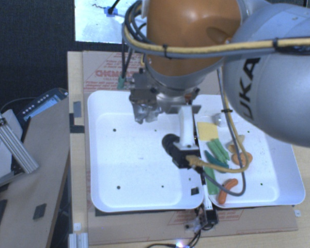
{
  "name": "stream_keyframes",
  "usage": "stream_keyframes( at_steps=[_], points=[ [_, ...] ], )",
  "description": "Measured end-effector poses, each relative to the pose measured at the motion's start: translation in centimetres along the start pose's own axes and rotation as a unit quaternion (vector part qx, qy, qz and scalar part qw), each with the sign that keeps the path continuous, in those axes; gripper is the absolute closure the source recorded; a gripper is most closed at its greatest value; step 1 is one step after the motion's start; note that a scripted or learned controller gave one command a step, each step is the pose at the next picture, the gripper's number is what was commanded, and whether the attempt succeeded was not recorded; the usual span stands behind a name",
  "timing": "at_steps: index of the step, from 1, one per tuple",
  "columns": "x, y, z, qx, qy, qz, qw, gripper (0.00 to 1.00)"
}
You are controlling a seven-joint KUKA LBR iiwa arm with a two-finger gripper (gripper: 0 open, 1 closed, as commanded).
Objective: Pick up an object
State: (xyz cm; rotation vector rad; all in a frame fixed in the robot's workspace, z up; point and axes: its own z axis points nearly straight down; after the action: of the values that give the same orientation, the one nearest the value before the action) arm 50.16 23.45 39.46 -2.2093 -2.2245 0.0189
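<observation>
- The grey arm [271, 71] with its orange band fills the upper right of the frame and reaches down toward the middle.
- The pincer [142, 112] hangs over the upper middle of the left bin [119, 164], near that bin's far rim. The wrist covers it from above, so I cannot tell whether it is apart or together, and nothing is seen held in it.
- The objects to pick all lie in the right bin [271, 177], right of the pincer and lower in the frame, well apart from it.
- A yellow block [207, 132] lies nearest the pincer, in the upper left part of the right bin.
- Just below the block, green strips [216, 156] lie in a loose bundle that runs down toward the bin's near edge.
- A round orange piece [247, 159] lies just right of the strips.
- An orange-red sausage shape [227, 187] lies tilted near the lower edge of the right bin.
- Both bins sit on a cardboard sheet [101, 74] with red print, which lies on the desk [46, 154].
</observation>
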Motion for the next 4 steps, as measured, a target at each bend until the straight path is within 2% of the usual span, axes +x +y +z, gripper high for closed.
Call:
stream_keyframes(
  at_steps=[1, 2, 3, 4],
  points=[
    [-0.1, -1.7, -13.6, -0.014, 0.006, 0.0, 0.9999, 1.0],
    [-10.1, -1.7, -13.6, -0.008, 0.002, 0.007, 0.9999, 1.0],
    [-7.3, -1.5, -1.6, -0.002, 0.001, 0.001, 1.0, 1.0],
    [-1.4, -1.6, 4.8, -0.005, 0.002, -0.001, 1.0, 1.0]
  ],
)
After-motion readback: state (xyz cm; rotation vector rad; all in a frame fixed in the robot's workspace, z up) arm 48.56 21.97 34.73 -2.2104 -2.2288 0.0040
